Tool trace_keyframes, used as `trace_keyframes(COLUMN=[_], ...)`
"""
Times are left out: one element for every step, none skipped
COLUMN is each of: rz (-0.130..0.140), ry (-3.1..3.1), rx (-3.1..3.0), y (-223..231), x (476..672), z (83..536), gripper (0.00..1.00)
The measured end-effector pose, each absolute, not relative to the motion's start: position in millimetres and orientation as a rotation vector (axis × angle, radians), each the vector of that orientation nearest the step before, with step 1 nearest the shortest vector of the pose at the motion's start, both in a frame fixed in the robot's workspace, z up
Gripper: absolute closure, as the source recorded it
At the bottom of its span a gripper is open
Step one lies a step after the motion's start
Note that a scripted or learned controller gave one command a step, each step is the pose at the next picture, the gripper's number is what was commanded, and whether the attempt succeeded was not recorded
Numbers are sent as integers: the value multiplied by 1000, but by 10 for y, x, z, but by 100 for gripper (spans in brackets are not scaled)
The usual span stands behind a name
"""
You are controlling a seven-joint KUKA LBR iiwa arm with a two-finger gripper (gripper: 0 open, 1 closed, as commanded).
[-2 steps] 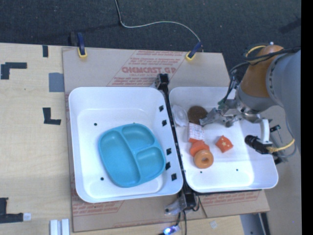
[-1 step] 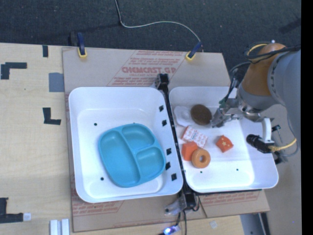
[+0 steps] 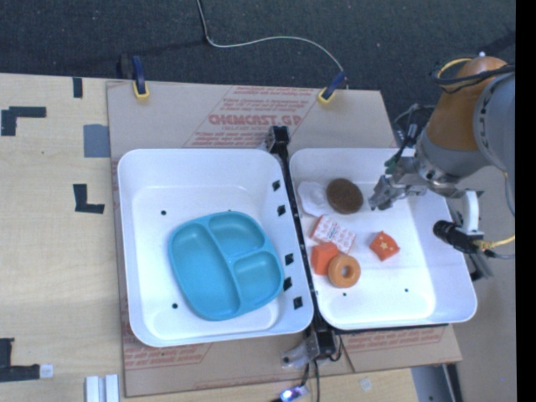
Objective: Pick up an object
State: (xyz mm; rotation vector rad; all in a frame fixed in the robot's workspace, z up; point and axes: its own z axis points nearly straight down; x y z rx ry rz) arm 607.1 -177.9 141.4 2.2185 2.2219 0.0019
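Observation:
The right bin [image 3: 419, 300] holds a brown round cookie [image 3: 344, 195], a white flat piece [image 3: 312, 196], a red-and-white packet [image 3: 333, 232], an orange block [image 3: 324, 258], a glazed doughnut [image 3: 343, 270] and a small red-orange cube [image 3: 384, 245]. My gripper [image 3: 383, 198] hangs over the bin's upper right part, just right of the cookie and above the cube. Nothing shows between its fingers. The arm comes in from the right with its orange band [image 3: 469, 78] above.
The left bin [image 3: 142, 308] holds a blue divided tray [image 3: 224, 262]. A black divider clip [image 3: 279, 138] joins the bins at the top. A black cable [image 3: 268, 40] runs along the back. A black fitting [image 3: 456, 234] sticks out near the right bin's right rim.

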Motion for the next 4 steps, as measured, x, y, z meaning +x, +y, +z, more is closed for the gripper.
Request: trace_keyframes(rz=[2, 1, 0, 1], ry=[2221, 2222, 2229, 2229], rx=[2218, 2219, 2216, 2215], y=[-1805, -1800, -1288, -725], x=[6045, 6052, 6121, 6167], z=[1846, 2185, 2089, 2210], gripper=[100, 100, 100, 100])
